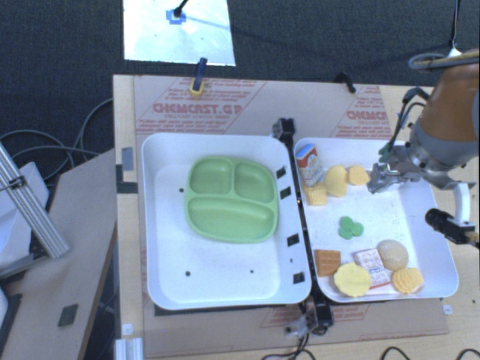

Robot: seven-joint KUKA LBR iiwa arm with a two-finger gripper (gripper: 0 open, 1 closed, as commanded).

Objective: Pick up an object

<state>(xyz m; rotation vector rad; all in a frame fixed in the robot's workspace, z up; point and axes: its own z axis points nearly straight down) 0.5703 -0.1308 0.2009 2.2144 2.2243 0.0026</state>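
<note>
End effector [381,178] sits low over the right bin [444,235], upper part, just right of a small yellow piece [358,175]. Nothing visibly clamped in it; can't tell how it's set, too small and dark from here.

Candidates in that bin: yellow piece and a bigger yellow lump [335,179] just left of it, cheese-like wedge [317,195], small carton [308,160] against the divider, green piece [349,228] mid-bin, then a cluster at the near edge, cracker [328,262], yellow round [352,279], red-and-white packet [371,266], beige bun-like thing [392,253], waffle-like disc [407,280]. Left bin [161,223] holds a green divided plate [230,199].

Risks, my read: closing beside the yellow piece instead of around it, nudging it into the lump, or catching two at once since they're nearly touching.

Arm body [450,118] is cut off at the frame's right.
</note>
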